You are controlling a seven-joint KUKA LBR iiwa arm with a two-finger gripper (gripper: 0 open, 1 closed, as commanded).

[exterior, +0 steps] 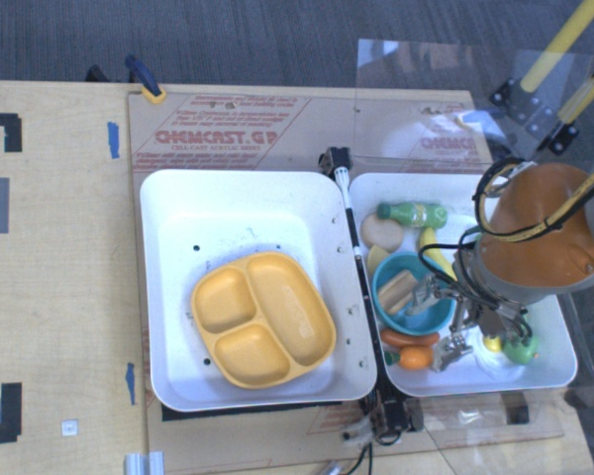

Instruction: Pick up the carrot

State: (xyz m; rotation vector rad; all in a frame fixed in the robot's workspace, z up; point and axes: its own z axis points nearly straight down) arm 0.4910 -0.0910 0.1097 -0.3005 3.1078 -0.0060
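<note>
Two white bins sit side by side on the surface; the carrot (412,341) lies in the right bin (559,364), near its front-left corner, just below the blue bowl (413,296). The gripper (453,339) hovers just right of the carrot, so the target lies toward the view's left. Its long axis runs roughly left-right. The carrot appears orange-red, short and tapered. Whether the fingers are open or closed cannot be determined.

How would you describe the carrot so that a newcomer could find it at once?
Look in the right white bin, the crowded one under the arm. Along its near-left edge, just below the blue bowl, lies the carrot. It is a slim orange-red stick, unlike the round orange fruit touching it and the green bottle at the far side.
</note>
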